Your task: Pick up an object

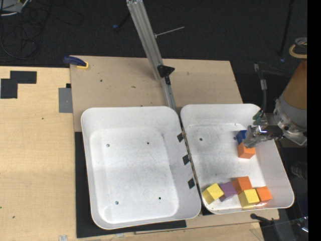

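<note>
The gripper is over the right bin, at 3 o'clock from its centre, and I cannot tell its state. An orange block lies just below it, a blue piece beside. Five more blocks cluster at 5 o'clock.

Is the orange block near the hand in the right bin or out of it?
In. The orange block sits on the right bin floor, just below the hand, apart from the cluster of blocks near the front rim.

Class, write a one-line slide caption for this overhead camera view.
Two-finger gripper poised over an orange block in the right white bin, with more coloured blocks clustered at its front edge.
</note>
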`<action>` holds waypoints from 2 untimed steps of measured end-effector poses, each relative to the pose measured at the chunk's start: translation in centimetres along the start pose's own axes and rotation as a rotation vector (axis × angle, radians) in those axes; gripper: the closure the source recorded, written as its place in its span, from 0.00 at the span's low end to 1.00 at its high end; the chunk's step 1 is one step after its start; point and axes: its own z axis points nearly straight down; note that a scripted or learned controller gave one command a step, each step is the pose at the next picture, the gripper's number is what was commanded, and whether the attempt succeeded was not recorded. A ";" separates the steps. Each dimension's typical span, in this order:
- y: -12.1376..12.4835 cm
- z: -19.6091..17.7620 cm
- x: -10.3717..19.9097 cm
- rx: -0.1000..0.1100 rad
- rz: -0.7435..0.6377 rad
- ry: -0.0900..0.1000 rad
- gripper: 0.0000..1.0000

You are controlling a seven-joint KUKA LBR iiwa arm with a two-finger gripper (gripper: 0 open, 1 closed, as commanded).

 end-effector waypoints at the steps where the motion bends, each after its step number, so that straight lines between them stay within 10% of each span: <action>1: 3.1 0.2 5.0 0.003 -0.004 0.002 1.00; 2: 5.0 0.2 10.2 0.004 -0.004 0.002 1.00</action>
